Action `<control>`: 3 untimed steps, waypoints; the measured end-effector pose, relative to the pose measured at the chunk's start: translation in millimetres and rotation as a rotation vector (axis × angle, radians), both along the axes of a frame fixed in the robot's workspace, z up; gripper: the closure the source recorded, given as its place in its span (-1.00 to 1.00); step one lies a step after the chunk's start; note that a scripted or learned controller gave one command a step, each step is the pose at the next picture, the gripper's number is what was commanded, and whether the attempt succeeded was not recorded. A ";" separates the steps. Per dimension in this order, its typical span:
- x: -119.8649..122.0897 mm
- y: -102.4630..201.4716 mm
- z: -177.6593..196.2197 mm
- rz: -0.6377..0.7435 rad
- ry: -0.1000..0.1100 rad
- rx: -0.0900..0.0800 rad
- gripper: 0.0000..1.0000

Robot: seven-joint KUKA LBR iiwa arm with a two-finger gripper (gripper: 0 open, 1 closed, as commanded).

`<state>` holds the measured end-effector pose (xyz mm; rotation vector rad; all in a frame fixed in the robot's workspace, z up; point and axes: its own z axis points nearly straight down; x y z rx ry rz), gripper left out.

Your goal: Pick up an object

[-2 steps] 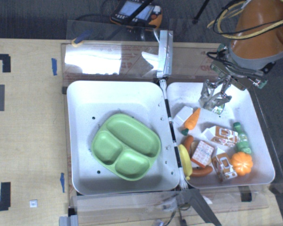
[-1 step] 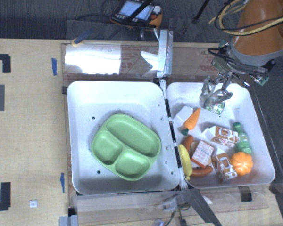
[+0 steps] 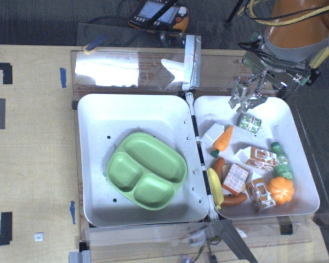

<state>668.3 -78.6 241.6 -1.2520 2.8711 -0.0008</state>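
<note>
Gripper [image 3: 248, 98] position: above the far edge of the right bin [image 3: 301, 126], with the metal fingers pointing down and spread apart; nothing is seen between them, so the gripper is read as open and unloaded. A small can with a green and white label [image 3: 250, 123] lies on its side just near of the fingertips; whether contact is made cannot be told.

Right bin contents are located as follows. A carrot [image 3: 223, 138] is tilted near the bin's left wall, beside a white carton [image 3: 213, 132]. A box with an orange print [image 3: 259, 158] is placed at the centre. A green bottle [image 3: 281, 161] lies along the right side, and a small orange pumpkin [image 3: 281, 189] is set at the near right. A second box [image 3: 235, 178] and a third box [image 3: 261, 193] are found in the near part, with a red sausage [image 3: 232, 199] touching the near side of the second box. A banana [image 3: 214, 186] is laid along the left wall.

Left bin [image 3: 93, 147]: a green divided plate [image 3: 147, 170] is held at its centre.

Both bins are carried side by side on the bench [image 3: 30, 158].
</note>
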 end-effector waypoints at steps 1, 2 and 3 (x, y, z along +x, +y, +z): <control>0.1 3.8 16.0 0.128 -0.002 -0.001 1.00; -0.2 1.1 16.3 0.442 -0.002 -0.003 1.00; 1.7 2.5 28.3 0.437 -0.013 -0.001 1.00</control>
